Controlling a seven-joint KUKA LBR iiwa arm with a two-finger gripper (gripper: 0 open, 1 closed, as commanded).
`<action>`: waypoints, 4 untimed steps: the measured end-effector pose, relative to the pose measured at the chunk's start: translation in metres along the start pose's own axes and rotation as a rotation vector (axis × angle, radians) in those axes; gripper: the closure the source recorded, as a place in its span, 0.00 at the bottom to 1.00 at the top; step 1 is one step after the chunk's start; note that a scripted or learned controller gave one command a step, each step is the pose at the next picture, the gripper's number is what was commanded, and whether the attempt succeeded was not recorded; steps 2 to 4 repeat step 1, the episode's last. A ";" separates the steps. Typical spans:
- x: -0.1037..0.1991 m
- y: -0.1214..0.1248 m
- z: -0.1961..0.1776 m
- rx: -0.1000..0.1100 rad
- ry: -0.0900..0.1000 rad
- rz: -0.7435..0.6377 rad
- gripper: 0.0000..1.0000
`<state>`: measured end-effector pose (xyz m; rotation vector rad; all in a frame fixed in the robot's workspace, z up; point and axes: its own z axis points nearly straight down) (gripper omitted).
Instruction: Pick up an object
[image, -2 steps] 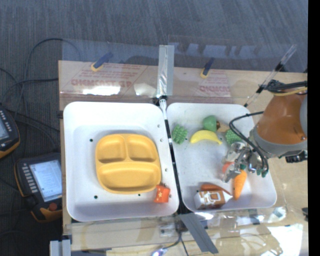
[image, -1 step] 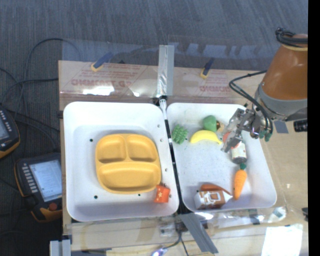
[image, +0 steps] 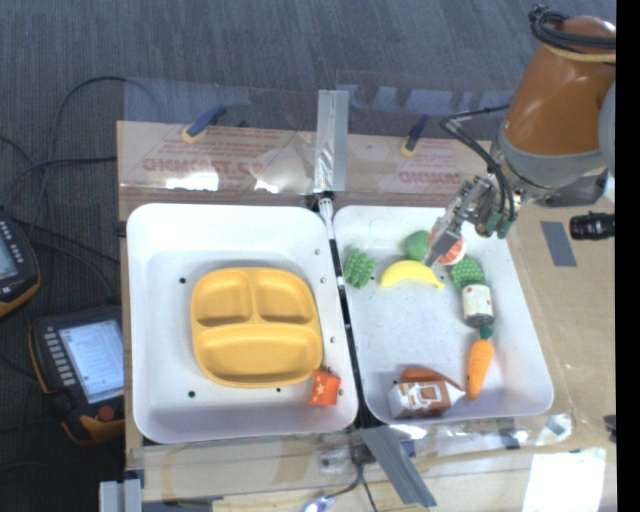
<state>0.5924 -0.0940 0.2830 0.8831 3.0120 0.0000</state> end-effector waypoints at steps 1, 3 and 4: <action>0.006 0.057 0.014 0.001 0.001 0.150 1.00; 0.006 0.057 0.014 0.001 0.001 0.150 1.00; 0.006 0.057 0.014 0.001 0.001 0.150 1.00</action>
